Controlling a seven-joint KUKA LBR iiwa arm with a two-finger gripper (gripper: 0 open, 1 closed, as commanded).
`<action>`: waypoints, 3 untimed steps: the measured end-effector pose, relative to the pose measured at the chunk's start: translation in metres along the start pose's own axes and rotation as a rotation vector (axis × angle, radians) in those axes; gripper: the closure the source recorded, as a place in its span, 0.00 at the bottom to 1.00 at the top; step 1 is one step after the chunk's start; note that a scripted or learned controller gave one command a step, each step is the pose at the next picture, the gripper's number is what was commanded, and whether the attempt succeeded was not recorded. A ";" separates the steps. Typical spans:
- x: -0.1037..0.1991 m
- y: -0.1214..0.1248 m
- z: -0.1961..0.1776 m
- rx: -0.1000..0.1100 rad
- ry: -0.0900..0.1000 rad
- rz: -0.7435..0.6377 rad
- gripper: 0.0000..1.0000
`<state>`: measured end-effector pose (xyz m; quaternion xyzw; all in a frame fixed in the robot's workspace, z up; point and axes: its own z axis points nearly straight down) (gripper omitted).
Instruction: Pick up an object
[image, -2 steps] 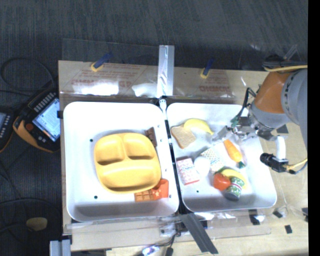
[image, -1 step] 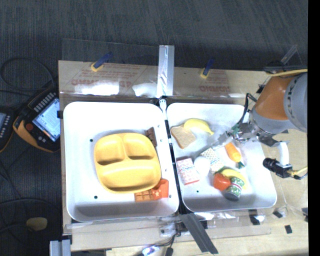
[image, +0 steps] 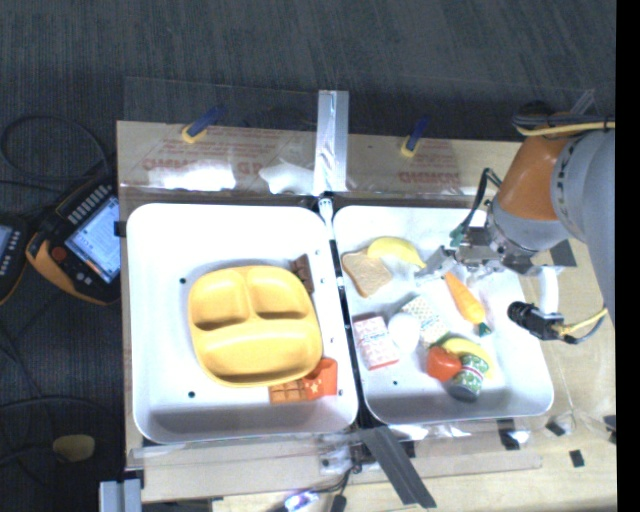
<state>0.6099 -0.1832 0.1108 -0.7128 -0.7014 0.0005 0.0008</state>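
My gripper (image: 447, 258) hangs over the back of the right bin (image: 520, 395), reaching in from the right. Just left of it lies a yellow banana (image: 393, 250), with a slice of bread (image: 366, 272) beside that. An orange carrot (image: 465, 298) lies right below the gripper, nearer the front. Further forward are a pink box (image: 372, 340), a white round item (image: 405, 328), a patterned packet (image: 428, 312), a red tomato (image: 442, 362), a yellow lemon (image: 463, 348) and a dark green can (image: 468, 382). Nothing shows between the gripper and these objects.
The left bin (image: 150, 300) bears a yellow divided tray (image: 255, 320), a brown block (image: 302, 271) at its back right, and an orange-red piece (image: 323, 378) with a brown waffle (image: 286, 393) at its front. A handheld controller (image: 85, 245) lies left of the bench.
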 end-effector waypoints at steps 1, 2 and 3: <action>-0.024 0.003 0.019 -0.009 0.005 -0.057 0.00; -0.026 0.004 0.010 -0.015 -0.004 -0.059 1.00; -0.040 -0.062 -0.066 -0.001 -0.001 -0.001 1.00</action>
